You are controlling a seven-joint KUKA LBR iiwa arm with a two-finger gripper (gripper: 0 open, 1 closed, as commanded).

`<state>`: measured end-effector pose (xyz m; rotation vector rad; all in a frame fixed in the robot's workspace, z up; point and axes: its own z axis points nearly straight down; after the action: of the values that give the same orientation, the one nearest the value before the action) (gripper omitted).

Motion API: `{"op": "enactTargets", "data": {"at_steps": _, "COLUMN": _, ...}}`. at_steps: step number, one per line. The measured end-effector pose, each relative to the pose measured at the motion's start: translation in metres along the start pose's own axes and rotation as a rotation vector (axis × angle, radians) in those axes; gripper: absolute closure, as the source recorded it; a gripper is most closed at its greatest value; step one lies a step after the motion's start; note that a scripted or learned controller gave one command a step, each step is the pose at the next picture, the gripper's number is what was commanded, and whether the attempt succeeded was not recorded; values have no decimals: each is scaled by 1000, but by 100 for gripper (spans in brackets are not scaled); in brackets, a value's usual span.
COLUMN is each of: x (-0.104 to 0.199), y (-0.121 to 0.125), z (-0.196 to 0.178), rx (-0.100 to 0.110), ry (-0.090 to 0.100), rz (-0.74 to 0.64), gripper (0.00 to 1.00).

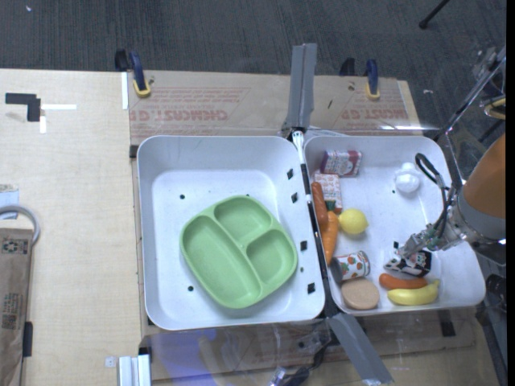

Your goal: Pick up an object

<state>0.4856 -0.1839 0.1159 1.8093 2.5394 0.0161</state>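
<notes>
two white bins sit side by side on the desk (72, 175); the left bin (161, 167) holds a green divided plate (237, 252), likely kept apart from the pickable clutter. the right bin (378, 147) carries the candidates: a lemon (352, 221), a carrot (331, 236), a banana (413, 295) at five o'clock. the tool (414, 252) hangs low just above the banana, at the bin's four o'clock; whether it is spread or pinching anything, i cannot tell.

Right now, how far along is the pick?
Done: the arm has reached into the right bin, with the gripper low over the toys near the banana and the orange sausage-like piece. In hand: nothing visibly held. Left: close on an item and lift it. The green plate sits untouched in the left bin.
</notes>
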Motion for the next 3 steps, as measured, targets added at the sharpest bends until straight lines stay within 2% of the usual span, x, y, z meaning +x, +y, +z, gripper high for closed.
{"op": "enactTargets", "data": {"at_steps": 1, "x": 24, "y": 4, "z": -41, "rx": 22, "ry": 12, "rz": 23, "gripper": 0}}
{"op": "enactTargets", "data": {"at_steps": 2, "x": -5, "y": 0, "z": -1, "rx": -2, "ry": -1, "rz": 94, "gripper": 0}}
{"op": "enactTargets", "data": {"at_steps": 3, "x": 61, "y": 33, "z": 6, "rx": -16, "ry": -16, "rz": 171, "gripper": 0}}
